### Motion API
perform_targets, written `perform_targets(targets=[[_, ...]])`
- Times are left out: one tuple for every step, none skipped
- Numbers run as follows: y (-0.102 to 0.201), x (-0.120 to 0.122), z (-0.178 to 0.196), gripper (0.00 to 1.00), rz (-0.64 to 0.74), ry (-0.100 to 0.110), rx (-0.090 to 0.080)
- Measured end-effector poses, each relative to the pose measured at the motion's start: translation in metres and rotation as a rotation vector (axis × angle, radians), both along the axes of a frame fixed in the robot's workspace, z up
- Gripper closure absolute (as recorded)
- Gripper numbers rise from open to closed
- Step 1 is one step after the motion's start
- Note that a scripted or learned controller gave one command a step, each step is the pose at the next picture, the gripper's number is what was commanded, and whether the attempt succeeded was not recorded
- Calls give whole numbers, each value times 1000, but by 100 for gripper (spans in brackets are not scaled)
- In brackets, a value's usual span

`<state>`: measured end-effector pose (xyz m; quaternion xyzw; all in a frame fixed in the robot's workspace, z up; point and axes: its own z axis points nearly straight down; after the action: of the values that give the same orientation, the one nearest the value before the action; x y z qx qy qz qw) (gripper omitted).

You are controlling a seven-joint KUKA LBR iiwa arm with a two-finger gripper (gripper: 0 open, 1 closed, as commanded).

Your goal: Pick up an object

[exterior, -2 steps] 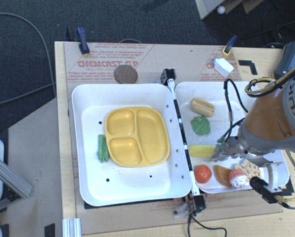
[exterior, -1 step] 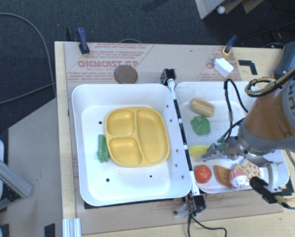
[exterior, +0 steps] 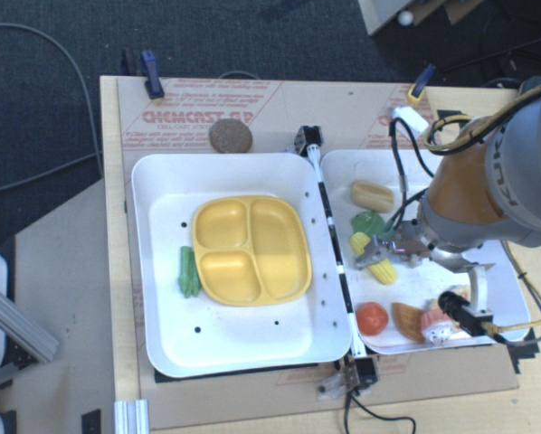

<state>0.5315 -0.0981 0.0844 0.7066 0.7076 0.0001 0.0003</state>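
Just claw (exterior: 379,254) beside yellow corn (exterior: 383,272)

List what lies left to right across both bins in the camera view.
Green bean → yellow plate → red tomato → orange piece.

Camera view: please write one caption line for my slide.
KUKA arm's gripper reaches among toy foods in right bin; yellow divided plate lies in left bin.

Table (exterior: 117,242) surroundings
A brown disc (exterior: 230,136) is seen behind the bins; blue clamps (exterior: 150,73) are fixed to the table's far edge.
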Motion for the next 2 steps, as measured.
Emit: perform_targets(targets=[[1,76,0,0,0,0,0],[1,111,1,0,1,0,-1]])
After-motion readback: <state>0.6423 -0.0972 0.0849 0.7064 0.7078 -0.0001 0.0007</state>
